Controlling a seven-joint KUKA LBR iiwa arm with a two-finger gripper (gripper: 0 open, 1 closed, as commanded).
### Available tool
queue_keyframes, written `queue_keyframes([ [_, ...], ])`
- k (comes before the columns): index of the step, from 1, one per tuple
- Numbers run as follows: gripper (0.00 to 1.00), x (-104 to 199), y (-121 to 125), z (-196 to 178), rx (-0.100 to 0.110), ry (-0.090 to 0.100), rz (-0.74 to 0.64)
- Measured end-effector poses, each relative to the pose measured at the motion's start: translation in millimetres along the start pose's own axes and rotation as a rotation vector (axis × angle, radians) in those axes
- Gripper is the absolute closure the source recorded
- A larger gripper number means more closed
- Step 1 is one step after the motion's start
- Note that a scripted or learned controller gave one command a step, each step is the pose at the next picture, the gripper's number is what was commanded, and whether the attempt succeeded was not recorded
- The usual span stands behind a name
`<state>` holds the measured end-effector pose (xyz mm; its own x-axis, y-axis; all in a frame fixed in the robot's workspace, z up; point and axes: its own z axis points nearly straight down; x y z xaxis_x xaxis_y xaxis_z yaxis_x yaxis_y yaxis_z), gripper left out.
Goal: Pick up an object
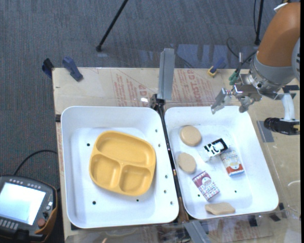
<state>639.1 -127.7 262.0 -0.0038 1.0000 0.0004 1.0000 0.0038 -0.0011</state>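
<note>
Gripper sits at the upper right of the frame, hanging over the top edge of the right bin, and you can see two fingers spread apart with nothing between them, so it's open and holding nothing. The orange band on the arm is up in the top right corner.

Stuff you could grab is all in the right bin: a round tan disc near the top left of that bin, a second disc just below it, a small black and white item near the middle, a red and white carton just beside it on the lower right, a red packet lower down, and a tan lump right at the bottom edge. All of it lies well below the gripper in the frame.

Left bin has a yellow tray with three compartments, lying flat in the middle. Lower left corner of the frame shows a pendant with a lit screen.
</note>
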Motion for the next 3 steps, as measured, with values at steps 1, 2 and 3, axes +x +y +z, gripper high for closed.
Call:
queue_keyframes([
  [1, 0.00, 43.8, -78.2, 144.0, 0.002, 0.002, -0.109],
  [2, 0.00, 31.4, -165.7, 177.6, 0.008, 0.003, -0.190],
  [3, 1.00, 29.9, -166.0, 168.3, 0.009, 0.004, -0.183],
])
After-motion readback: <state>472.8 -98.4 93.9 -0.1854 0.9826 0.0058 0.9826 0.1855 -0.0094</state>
